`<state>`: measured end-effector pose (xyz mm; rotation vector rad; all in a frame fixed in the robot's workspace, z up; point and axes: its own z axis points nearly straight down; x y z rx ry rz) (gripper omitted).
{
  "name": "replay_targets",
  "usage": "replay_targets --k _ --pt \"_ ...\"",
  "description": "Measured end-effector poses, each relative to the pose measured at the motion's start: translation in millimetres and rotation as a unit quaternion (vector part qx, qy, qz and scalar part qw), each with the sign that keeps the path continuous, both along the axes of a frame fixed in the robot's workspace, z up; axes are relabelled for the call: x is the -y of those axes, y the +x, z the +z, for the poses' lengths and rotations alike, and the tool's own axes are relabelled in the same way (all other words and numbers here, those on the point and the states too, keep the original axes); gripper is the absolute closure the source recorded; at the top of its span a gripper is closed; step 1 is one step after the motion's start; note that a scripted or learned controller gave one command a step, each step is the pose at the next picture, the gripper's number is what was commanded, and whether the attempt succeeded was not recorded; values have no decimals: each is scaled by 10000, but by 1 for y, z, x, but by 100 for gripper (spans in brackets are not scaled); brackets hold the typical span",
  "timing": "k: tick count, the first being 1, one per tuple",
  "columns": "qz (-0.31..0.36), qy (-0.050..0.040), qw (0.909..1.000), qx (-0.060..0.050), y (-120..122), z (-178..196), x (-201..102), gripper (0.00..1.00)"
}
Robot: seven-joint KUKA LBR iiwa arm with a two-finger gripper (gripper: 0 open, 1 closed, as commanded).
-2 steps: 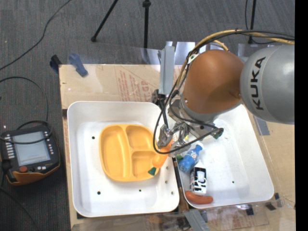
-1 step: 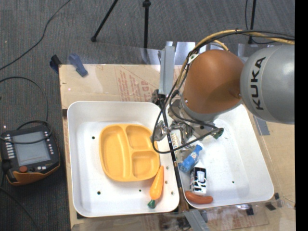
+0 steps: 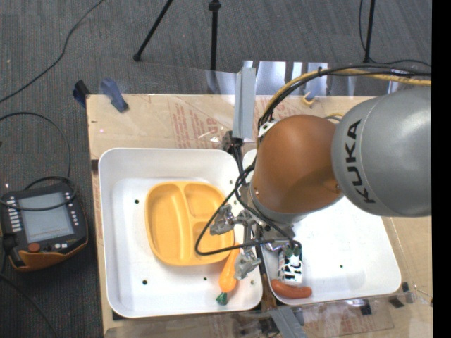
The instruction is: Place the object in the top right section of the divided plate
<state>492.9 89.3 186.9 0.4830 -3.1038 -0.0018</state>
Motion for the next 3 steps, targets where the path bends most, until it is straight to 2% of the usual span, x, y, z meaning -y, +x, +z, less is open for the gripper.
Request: replay_targets --k 1,2,3 --pt "790 0 9969 9 2 0 0 0" --pt "507 1 9987 -3 -9 -8 -92 0" --pt "-400 -2 9992 -2 23 -20 -89 0"
